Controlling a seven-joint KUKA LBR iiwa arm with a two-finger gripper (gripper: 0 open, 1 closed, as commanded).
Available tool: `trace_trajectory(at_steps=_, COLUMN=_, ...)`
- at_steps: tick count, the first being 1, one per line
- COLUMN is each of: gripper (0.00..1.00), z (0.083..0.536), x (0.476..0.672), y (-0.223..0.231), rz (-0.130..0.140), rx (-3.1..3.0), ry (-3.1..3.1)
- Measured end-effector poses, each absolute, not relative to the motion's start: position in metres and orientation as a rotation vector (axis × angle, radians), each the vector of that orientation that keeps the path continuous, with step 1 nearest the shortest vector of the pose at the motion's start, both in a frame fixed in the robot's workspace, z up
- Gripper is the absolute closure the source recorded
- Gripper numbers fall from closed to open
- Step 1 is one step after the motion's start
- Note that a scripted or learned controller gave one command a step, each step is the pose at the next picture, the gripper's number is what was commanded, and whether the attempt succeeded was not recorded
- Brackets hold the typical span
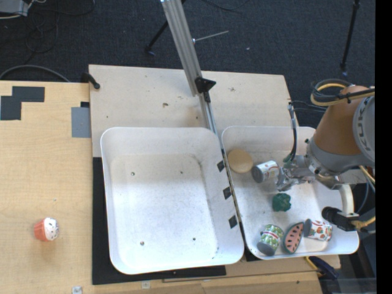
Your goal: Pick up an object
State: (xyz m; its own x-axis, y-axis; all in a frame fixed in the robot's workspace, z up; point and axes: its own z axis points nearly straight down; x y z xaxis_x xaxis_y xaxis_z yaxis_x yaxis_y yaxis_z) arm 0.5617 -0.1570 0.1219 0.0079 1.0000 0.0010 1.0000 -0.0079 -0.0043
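The gripper [285, 177] hangs low in the right bin [263, 141], just above the green lump [282, 202]; its grip cannot be told. The approach seems underway; next comes a descent and squeeze.

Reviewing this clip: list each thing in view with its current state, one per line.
hand: low in the right bin, fingers unclear
silver cup: lying on its side
green object: loose on the bin floor
tan disc: flat by the divider
watermelon slice: resting near the front rim
left bin: sitting beside the right bin
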Motion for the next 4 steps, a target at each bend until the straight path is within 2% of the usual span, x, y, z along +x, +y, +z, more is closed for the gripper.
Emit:
trace_trajectory(at_steps=2, gripper=1.00, z=0.206, x=0.564, y=-0.155, rz=-0.002, rx=-2.222, ry=-2.223)
trace_trajectory(at_steps=4, gripper=1.00, z=0.214, x=0.581, y=-0.055, rz=-0.001, rx=-2.215, ry=-2.225)
